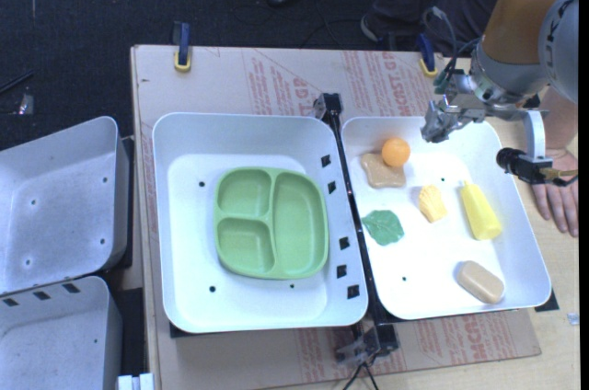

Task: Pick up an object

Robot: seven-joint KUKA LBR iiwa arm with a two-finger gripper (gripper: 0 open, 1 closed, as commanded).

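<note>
Orange ball [396,152] unlabelled; bench board [276,85] red print unreadable.

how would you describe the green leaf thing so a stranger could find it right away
Look in the right bin, at its left side beside the black divider. The leaf lies flat just below the tan piece that carries the orange ball. It is the bin's one green, flat item.
</note>
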